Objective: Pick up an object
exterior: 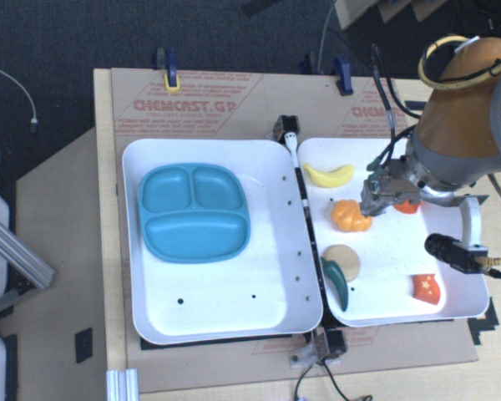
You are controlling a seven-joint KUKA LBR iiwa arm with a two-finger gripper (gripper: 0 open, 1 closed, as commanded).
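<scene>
Orange pumpkin-like object (350,215), lumpy and rounded, perhaps ribbed.

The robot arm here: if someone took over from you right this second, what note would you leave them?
Gripper: low over the right bin, right beside the orange pumpkin-like toy. Can't tell whether it grips anything.
Right bin also holds: banana, a red piece behind the gripper, a red-orange block, a tan disc with a teal piece lying against it.
Left bin: blue divided plate.
Done: arm is down among the toys.
Left: nothing looks lifted yet; get a toy gripped and raised.
</scene>
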